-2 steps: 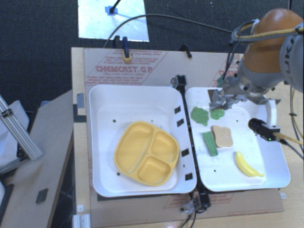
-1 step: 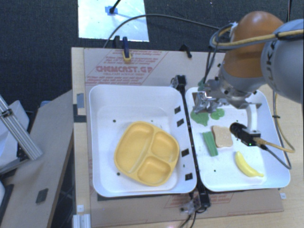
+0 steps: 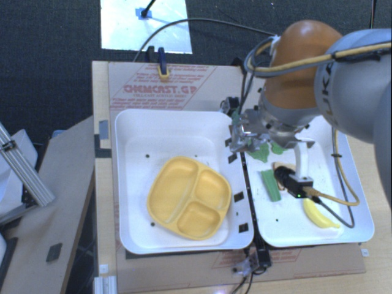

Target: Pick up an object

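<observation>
Green stick: lies flat in the right bin, close to its left wall, about midway along.
Risk: that wall may crowd me, and a skewed close would likely shove the stick away.
Axis: runs far-to-near, almost parallel to the wall, near end leaning right.
Gripper: mine, over the far-left corner; spread or pressed together, I cannot tell.
Banana: toward the near-right corner, apart.

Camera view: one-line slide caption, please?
The gripper hangs over the right bin, which holds a green block and a banana; a yellow divided tray lies in the left bin.
</observation>
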`<action>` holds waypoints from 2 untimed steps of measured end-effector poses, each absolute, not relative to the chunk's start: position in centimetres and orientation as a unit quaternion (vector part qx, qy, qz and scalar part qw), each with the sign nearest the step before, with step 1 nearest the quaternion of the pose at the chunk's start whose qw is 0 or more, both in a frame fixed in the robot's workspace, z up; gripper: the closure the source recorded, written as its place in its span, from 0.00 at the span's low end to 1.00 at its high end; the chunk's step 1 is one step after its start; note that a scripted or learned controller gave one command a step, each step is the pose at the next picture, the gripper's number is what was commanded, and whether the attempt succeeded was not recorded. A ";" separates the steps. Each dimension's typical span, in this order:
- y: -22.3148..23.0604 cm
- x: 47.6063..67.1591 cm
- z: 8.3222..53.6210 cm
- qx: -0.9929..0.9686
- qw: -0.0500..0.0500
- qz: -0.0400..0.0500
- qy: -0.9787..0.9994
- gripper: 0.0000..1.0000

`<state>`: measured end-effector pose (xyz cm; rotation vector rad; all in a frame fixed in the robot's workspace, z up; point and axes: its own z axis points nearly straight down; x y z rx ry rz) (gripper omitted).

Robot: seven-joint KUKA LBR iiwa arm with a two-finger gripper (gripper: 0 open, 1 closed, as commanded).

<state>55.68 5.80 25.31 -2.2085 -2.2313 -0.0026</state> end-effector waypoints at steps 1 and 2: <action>10.3 52.4 24.5 -0.704 0.002 0.000 -0.710 1.00; 10.0 52.5 24.6 -0.706 0.000 0.000 -0.708 0.00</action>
